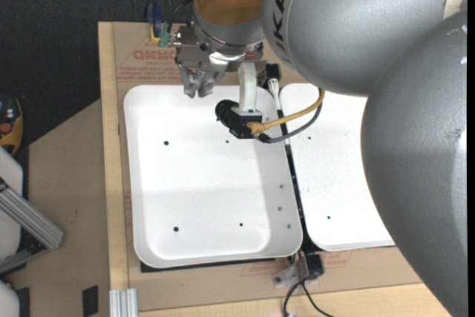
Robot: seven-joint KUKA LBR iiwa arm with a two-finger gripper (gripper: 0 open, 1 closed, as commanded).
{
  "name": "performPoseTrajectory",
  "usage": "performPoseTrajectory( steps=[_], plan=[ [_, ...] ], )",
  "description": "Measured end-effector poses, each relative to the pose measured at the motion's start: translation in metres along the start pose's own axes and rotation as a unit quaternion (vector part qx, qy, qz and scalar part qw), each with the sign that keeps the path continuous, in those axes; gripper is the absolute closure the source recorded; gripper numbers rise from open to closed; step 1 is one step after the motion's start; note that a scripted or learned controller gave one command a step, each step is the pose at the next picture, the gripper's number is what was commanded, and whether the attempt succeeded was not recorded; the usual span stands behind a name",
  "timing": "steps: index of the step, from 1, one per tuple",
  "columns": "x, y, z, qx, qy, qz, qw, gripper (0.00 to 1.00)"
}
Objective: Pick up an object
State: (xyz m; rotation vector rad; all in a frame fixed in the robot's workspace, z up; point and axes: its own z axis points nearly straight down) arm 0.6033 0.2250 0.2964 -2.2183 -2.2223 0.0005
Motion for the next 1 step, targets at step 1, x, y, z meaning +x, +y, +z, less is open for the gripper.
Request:
performPoseTrajectory(
  steps=[1],
  plan=[
    [-0.0406, -0.0089, -0.0410, -0.003, 0.000, 0.002, 1.0000, 1.00]
  ],
)
